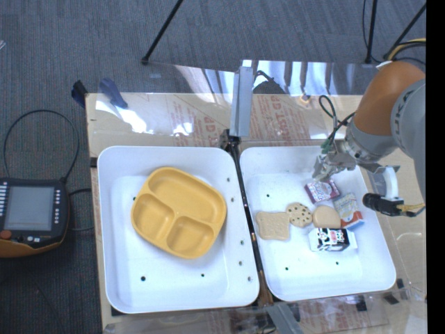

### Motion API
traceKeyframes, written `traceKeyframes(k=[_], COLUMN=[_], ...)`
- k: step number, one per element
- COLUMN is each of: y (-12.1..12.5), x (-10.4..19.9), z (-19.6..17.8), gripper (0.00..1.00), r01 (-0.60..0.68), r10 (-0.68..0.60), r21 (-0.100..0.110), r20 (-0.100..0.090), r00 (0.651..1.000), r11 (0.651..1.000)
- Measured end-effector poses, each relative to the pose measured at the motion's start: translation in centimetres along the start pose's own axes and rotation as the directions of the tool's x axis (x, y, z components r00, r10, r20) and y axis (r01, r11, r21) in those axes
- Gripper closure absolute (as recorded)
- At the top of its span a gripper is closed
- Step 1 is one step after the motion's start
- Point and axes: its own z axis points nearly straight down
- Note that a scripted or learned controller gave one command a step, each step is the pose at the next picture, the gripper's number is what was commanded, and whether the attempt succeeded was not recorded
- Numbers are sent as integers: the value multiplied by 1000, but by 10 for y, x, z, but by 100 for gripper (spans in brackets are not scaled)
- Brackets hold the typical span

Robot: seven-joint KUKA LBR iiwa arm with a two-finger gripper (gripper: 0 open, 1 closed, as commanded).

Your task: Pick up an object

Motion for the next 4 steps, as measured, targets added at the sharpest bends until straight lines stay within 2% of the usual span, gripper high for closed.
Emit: traceKeyframes(k=[1, 2, 3, 4], y=[0, -3, 0, 0], x=[0, -5, 0, 0], z=[0, 18, 7, 8], gripper=[0, 0, 100, 0], r01=[0, -6, 0, 0], r10=[0, 6, 0, 0], r21=[0, 1, -2, 0], r20=[0, 4, -2, -3], r00=[1000, 1000, 1000, 1000], r11=[1000, 1000, 1000, 1000])
